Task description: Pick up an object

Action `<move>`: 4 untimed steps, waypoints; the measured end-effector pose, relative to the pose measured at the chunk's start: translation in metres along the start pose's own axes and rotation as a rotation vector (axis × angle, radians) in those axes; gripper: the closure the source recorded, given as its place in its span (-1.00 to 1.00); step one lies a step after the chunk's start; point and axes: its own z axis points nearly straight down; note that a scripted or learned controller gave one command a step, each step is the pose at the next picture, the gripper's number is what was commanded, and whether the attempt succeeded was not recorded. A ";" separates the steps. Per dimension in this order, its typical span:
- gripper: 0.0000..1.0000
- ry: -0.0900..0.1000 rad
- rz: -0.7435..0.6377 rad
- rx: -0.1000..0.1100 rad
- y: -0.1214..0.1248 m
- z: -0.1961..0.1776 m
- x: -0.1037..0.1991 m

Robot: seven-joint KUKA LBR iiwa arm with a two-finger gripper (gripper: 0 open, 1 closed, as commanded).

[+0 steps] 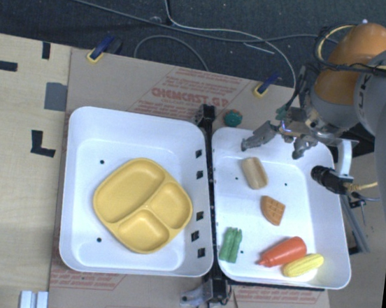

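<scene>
the gripper [277,144] hangs over the far rim of the right bin [318,272], fingers spread apart and nothing between them. no object has been chosen for it by the task, but the tan bread-like piece [253,172] is the natural pick, since it lies closest, just inside the far wall of the right bin and a little nearer the camera than the fingertips.

to do this step well, i would bring the claw straight over the middle of the tan piece before dropping, and turn the wrist so the fingers straddle its short side rather than its length (it lies at a slant, so a square approach would likely clip one end). the descent should stop just short of the bin floor, then close.

taking the tan piece as landmark: the waffle-like square [272,210] sits just beyond it toward the near side, the orange carrot [283,252] and yellow corn [303,265] lie well past that in the near corner, touching one another, and the green item [230,244] rests by the bin's inner wall. none crowd the tan piece, so a clean grasp looks feasible. the yellow divided plate [143,204] lies in the left bin [83,128], well away.
</scene>
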 end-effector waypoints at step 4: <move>1.00 -0.003 -0.003 -0.012 0.007 0.096 0.008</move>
